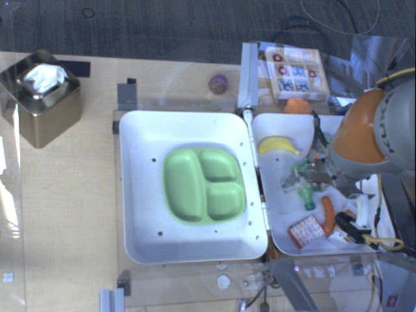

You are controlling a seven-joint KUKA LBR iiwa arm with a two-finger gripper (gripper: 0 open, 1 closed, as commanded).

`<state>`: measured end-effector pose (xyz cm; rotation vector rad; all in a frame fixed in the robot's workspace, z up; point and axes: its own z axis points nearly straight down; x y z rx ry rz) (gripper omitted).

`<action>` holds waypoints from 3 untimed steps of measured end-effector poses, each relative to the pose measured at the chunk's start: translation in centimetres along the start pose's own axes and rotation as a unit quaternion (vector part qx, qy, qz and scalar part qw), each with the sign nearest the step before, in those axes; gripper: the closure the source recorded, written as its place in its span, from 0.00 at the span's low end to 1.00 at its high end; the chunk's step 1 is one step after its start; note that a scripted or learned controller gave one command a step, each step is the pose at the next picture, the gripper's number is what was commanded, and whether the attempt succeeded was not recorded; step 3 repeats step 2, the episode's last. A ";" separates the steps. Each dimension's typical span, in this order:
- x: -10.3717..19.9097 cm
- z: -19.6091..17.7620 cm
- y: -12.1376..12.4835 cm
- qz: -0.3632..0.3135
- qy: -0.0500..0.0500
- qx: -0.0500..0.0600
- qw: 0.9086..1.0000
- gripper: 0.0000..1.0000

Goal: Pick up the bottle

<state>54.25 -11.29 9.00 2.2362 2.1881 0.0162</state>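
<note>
From above the bench, the arm [367, 135] reaches in from the right, its orange band sitting over the right bin [276, 233]. The claw [311, 173] hangs low in the middle of that bin, and I cannot tell whether it is apart or together; the wrist and cabling crowd it.

The bottle [305, 195], green with an orange cap at its lower end, lies tilted just below the claw, its upper end touching or nearly touching it. I cannot tell if it is gripped.

Up and to the claw's left lies a yellow banana [278, 146]. Just right of the bottle and below the claw is an orange carrot-like piece [328, 214], close alongside. Further below, left of that piece, a small red box [305, 231] rests near the bin's front wall.

Well away to the claw's left, the left bin [140, 174] holds a green divided tray [203, 184]. Beyond it, far left, a brass-coloured tissue box [42, 103] stands on the bench. Above the claw, past the bin's rim, lies a picture book [296, 73].
</note>
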 end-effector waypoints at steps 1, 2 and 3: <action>0.0 -1.2 0.3 0.000 -0.001 -0.003 1.000 1.00; -0.3 -12.8 0.7 0.079 0.000 0.004 0.997 1.00; -0.3 -12.8 0.7 0.079 0.000 0.004 0.997 1.00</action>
